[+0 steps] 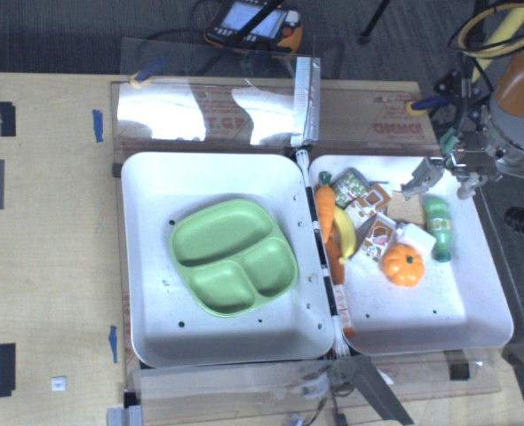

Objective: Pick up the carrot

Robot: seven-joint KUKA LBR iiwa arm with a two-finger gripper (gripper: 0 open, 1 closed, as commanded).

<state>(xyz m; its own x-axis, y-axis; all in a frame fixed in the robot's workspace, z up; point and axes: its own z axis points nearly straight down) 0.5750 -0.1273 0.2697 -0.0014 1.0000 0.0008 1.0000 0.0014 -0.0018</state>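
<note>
Two shallow white bins sit side by side on the counter (49, 238). The left bin (155, 185) holds a green divided plate (234, 256), lying a little askew near its middle. The right bin (475, 309) holds a cluster of toy groceries in its upper half. The carrot (326, 209) lies along that bin's left wall, its green top towards the far edge and its orange body running down beside the divider, with a yellow banana (345, 234) touching it on its right side. Next to these are some small printed cartons (369, 204), a little orange pumpkin (403, 265) and a green bottle (438, 227) towards the right wall. The hand (440, 174) hangs over the far right corner of the right bin, well apart from the carrot (whether its fingers are spread or closed cannot be told from this angle), and nothing can be seen held in it. Beyond the bins a clear plastic sheet (204, 114) glares with reflected light.
</note>
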